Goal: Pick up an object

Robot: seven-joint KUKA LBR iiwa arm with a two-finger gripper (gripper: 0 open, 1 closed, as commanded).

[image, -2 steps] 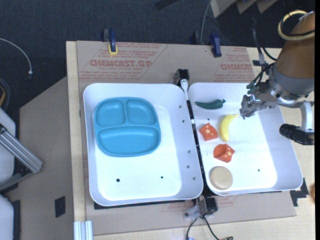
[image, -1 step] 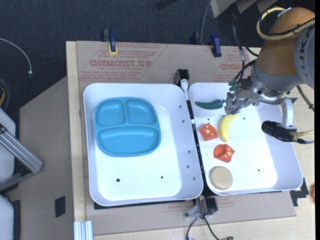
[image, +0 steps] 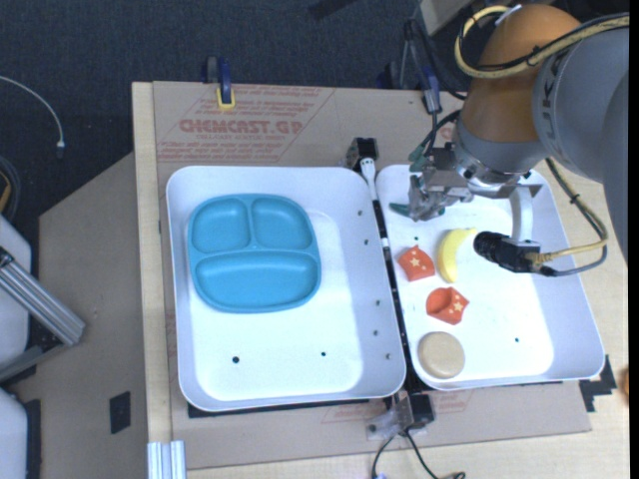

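Pincer (image: 431, 200) sits low over the far-left corner of the right bin (image: 529, 317); can't tell whether it's open or closed, and nothing is visibly gripped.

Left bin (image: 300, 352): one blue divided plate (image: 255, 250), lying flat in the far half.

Right bin: four loose items.
- yellow curved piece (image: 454, 252), just on the near side of the pincer, closest candidate, apart from it
- red block (image: 416, 262), just left of the yellow piece
- second red block (image: 447, 304), nearer the front, close to both
- tan round disc (image: 440, 353), near the front-left corner, farthest from the pincer
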